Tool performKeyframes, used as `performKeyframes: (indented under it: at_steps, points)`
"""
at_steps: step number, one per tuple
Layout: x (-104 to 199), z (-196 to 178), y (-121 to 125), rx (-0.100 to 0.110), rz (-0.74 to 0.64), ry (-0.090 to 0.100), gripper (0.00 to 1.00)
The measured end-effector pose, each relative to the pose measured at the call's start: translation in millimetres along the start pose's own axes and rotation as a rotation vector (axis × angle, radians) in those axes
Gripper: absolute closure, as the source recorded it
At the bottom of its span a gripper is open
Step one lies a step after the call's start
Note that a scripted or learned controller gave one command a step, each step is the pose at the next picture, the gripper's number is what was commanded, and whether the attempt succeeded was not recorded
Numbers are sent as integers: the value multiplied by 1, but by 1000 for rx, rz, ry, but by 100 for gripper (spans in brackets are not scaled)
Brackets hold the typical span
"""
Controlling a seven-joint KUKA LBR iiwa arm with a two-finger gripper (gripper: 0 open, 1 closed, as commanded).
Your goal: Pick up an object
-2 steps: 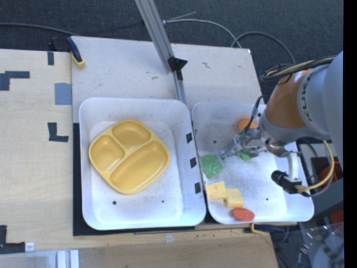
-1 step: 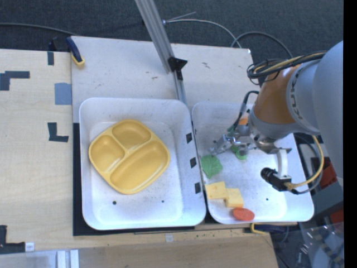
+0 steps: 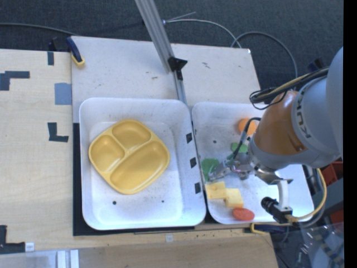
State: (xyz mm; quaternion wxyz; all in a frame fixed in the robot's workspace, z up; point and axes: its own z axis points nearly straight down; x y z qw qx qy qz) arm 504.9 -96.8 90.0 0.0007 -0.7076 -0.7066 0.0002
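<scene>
While the tool (image 3: 227,169) hovers — grip unclear, two yellow blocks (image 3: 223,194), one yellow tray (image 3: 129,156), one red piece (image 3: 243,214).

Yellow divided plate (image 3: 129,155) in left bin (image 3: 89,205) — clamp (image 3: 75,52) on bench edge.

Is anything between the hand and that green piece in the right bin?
Nothing visible. The hand sits low in the right bin, right at the green piece. The yellow blocks lie nearer the front wall, off to one side.
</scene>
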Motion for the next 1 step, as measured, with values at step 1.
performKeyframes:
  at_steps: [1]
  points:
    - [-49, -78, -16, -6, 3, -5, 0]
